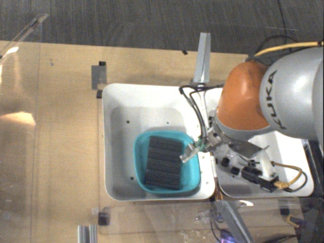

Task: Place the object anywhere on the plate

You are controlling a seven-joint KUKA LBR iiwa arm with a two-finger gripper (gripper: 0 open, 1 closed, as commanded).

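The dark ribbed block point(163, 162) lies flat on the teal plate point(190, 177), which sits in the left of the 2 white bins point(117, 151). I judge the placing done. My risk now is my pincer point(188, 155) at the block's right edge: it seems to be touching or just beside it, and a careless lift could drag or tip the block off the plate. How wide my pincer stands, I cannot tell, and I see nothing gripped in it.
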